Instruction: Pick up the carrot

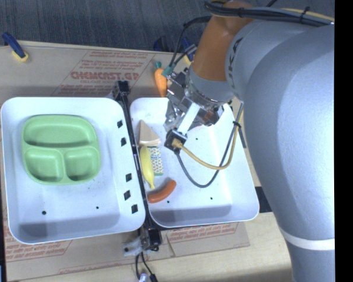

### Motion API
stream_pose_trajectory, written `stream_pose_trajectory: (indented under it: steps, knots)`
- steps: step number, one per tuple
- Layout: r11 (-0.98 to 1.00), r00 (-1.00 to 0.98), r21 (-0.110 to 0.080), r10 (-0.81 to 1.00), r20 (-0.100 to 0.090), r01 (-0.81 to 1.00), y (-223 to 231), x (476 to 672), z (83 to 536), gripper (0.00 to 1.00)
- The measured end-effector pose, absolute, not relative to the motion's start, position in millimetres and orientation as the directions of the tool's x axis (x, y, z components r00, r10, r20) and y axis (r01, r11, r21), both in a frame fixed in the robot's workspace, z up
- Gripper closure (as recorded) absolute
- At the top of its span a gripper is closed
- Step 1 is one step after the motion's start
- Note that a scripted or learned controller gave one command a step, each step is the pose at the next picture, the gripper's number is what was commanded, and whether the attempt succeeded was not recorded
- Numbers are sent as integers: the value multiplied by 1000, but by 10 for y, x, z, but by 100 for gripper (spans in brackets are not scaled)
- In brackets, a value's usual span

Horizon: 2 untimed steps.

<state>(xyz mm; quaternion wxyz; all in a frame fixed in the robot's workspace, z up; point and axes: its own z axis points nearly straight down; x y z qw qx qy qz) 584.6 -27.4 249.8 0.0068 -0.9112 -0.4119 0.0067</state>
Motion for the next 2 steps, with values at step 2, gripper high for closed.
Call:
stream_pose_trajectory:
  steps: [2]
  knots:
    - [-647, 647, -20, 763, -7, 762, -263, 5853, 2691, 100]
